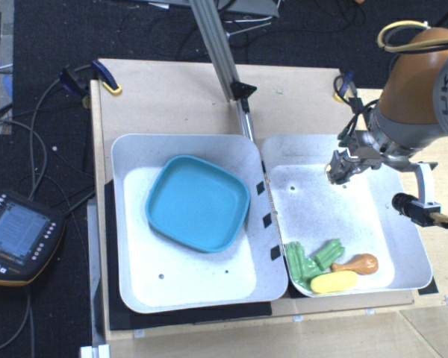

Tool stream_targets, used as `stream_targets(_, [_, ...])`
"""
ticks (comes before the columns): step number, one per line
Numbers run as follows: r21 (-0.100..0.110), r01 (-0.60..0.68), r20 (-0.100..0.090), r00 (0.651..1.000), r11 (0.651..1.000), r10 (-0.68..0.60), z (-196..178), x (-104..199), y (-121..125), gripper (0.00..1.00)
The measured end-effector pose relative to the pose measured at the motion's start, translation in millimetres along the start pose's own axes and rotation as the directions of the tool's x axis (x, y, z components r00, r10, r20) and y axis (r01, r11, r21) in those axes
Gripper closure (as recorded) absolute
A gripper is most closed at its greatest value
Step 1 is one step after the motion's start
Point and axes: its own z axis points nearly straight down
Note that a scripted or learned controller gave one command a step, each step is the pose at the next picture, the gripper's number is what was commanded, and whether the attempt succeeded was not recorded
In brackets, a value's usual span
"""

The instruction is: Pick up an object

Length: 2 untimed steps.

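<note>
The grey arm with its orange band reaches in from the right, and its gripper (339, 171) hangs over the far part of the right bin (403, 233), near that bin's far-left area. The gripper is dark and seen from above at a slant, so whether it is spread or pressed together cannot be told; nothing can be made out in its grasp.

The things to pick lie clustered in the near corner of the right bin, well apart from the gripper. A green toy vegetable (308, 259), possibly a bunch of pods, lies toward the near-left of the bin. Just right of it is a brown drumstick-shaped toy (357, 263), and a yellow oblong toy (334, 282) lies nearest the bin's near rim, touching or almost touching the other two.

In the left bin (134, 274) a blue squarish plate (198, 203) rests tilted against the far part. Both bins sit side by side on the pale tabletop (172, 99). A handheld control pendant (19, 233) lies off to the left on the dark floor.
</note>
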Motion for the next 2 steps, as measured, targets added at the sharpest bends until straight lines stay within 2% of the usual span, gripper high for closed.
stream_targets(2, [0.0, 0.005, -0.001, 1.0, 1.0, -0.005, 6.8, 108.8, 36.4, 1.0])
